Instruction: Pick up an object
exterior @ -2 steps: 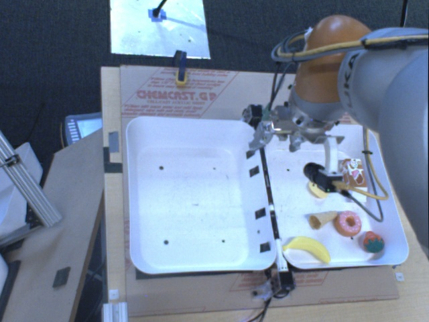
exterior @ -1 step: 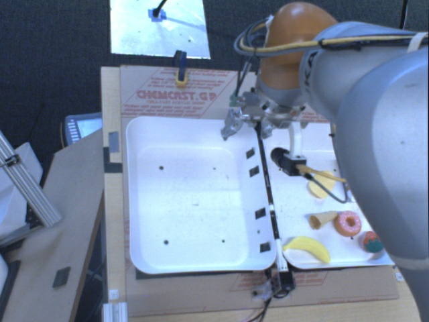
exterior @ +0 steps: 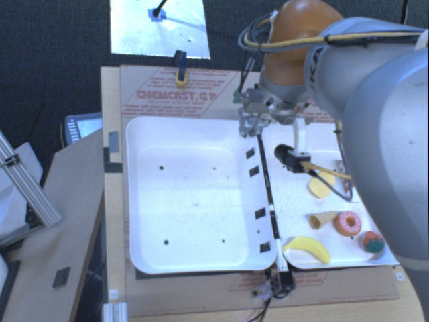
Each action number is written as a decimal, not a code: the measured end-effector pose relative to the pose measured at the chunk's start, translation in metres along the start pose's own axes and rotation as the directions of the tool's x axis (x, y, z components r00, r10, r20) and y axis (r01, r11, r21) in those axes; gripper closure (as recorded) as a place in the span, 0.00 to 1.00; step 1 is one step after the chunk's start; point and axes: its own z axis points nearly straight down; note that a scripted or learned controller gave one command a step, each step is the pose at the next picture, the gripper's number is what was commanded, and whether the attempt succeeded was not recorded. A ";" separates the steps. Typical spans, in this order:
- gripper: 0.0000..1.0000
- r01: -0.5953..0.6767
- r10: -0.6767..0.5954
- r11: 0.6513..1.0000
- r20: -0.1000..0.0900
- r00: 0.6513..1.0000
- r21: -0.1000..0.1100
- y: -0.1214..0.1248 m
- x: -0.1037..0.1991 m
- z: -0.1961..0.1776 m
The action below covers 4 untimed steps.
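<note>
One banana [exterior: 307, 249], one donut [exterior: 348, 223] in arm-side bin [exterior: 289, 203]; pincer [exterior: 251, 123] near far rim.

Quick headcount: two white bins, the left bin [exterior: 188, 200] and the right bin [exterior: 295, 203]. Five small toy-food bits in total, one of each: one yellow banana [exterior: 308, 249], one pink donut [exterior: 348, 223], one tan cone [exterior: 322, 219], one red-and-green fruit [exterior: 373, 242] (can't tell which kind), and one pale yellow slice [exterior: 320, 188]. There are also four little black tabs [exterior: 254, 172] along the divide between the bins, and one yellow-and-black clamp [exterior: 181, 69] up top.
</note>
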 end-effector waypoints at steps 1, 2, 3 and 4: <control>1.00 0.000 0.000 1.000 -0.001 1.000 -0.011 0.013 0.022 -0.121; 0.00 0.000 0.000 1.000 0.001 1.000 0.002 0.011 0.021 -0.114; 0.00 -0.007 0.007 1.000 0.002 1.000 0.016 0.007 0.010 0.019; 1.00 -0.004 0.004 1.000 0.000 1.000 0.001 0.011 0.011 -0.001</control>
